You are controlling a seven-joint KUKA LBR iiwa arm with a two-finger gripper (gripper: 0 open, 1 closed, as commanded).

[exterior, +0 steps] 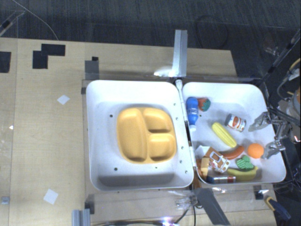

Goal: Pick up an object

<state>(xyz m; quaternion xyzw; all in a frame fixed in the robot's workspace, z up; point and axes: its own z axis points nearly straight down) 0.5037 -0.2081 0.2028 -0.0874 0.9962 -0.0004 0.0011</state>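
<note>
While the claw [269, 135] is hanging with its two fingers spread apart and gripping nothing over the right edge of the right bin [244, 89], an orange ball [255, 150] is lying just beside its nearer finger, toward the bin's middle. Nearer the camera than the claw, a banana [244, 173] and a green toy [244, 163] are resting along the bin's front wall, with a red sausage [231, 152] and a small printed box [217, 161] just beyond them. Level with the claw and further into the bin, a corn cob [223, 134] and a small can [235, 123] are lying apart. Beyond the claw, a blue bottle [192, 109] is leaning against the wall shared with the left bin [101, 140], which is holding a yellow divided tray [146, 134]. Both bins are sitting on a pale wooden bench [42, 149]; dark carpet [117, 11] is stretching behind it.
</note>
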